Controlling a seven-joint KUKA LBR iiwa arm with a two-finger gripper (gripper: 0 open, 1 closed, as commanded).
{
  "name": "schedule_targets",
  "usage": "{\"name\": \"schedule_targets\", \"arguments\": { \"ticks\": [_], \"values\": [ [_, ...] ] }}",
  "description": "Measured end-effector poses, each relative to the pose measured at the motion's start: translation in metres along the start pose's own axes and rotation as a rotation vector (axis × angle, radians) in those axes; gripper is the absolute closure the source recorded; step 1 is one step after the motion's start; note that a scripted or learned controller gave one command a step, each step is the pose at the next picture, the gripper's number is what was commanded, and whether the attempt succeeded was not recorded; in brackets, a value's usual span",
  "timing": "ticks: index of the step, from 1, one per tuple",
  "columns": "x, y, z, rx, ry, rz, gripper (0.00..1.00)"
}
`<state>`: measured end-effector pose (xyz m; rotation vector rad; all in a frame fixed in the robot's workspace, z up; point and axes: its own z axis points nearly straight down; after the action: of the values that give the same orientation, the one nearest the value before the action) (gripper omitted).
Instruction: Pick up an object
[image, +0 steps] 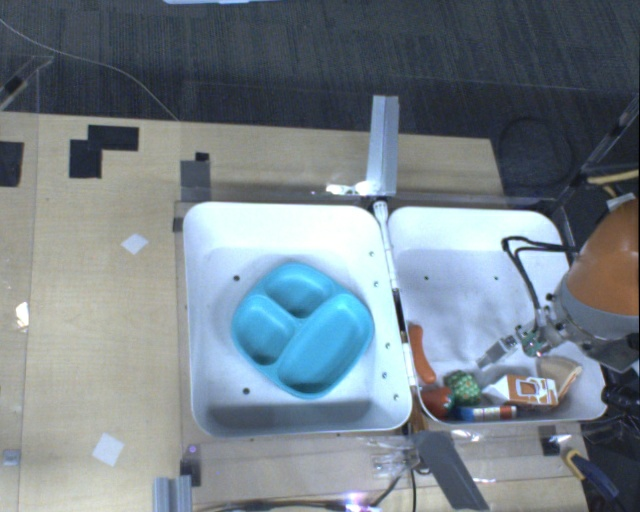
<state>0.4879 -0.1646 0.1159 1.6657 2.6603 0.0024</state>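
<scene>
Camera view: pale wooden worktop (90, 330) carries two shallow white plastic bins side by side. Left bin (210, 240) holds one thing, a light-blue three-compartment plastic tray (303, 328), flat and roughly centred, well apart from the arm.

Right bin (450, 235) has its contents bunched along the near edge: a long orange-red curved piece (417, 357) against the dividing wall, a small green knobbly ball (461, 384) just beside it, a thin red-and-blue marker-like stick (487, 410) lying flat in front of the ball, and a small orange-and-white printed carton (532, 390) at the right end of the row. A tan wedge-shaped object (563, 374) sits just behind the carton.

Grey arm with its orange band (612, 262) comes in from the right over the right bin. Pincer (505, 350) is low and angled toward the near-edge pile, above and between the green ball and the carton. Cannot tell how wide it stands; the tip is too small and cluttered to read. Nothing visibly between its tips.

Judged step: approach/descent onto the pile, no grasp yet. Likely target is the carton or the ball; which one, I can't say.

Next move calls for: commit to one item, centre over it, then descend. The pile is tight and hard against the bin wall, so clearance is poor. The ball may roll away, and the carton's flat face gives little to pinch from above.
</scene>
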Motion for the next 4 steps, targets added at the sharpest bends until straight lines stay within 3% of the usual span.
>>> {"name": "schedule_targets", "arguments": {
  "ticks": [1,2,3,4],
  "values": [
    [0.021,0.012,0.026,-0.006,-0.007,0.064,0.0],
    [0.022,0.059,0.026,-0.009,-0.009,-0.191,0.0],
    [-0.046,0.091,0.028,-0.006,-0.007,-0.152,0.0],
    [0.014,0.029,0.026,-0.009,-0.006,0.114,0.0]
  ]
}}
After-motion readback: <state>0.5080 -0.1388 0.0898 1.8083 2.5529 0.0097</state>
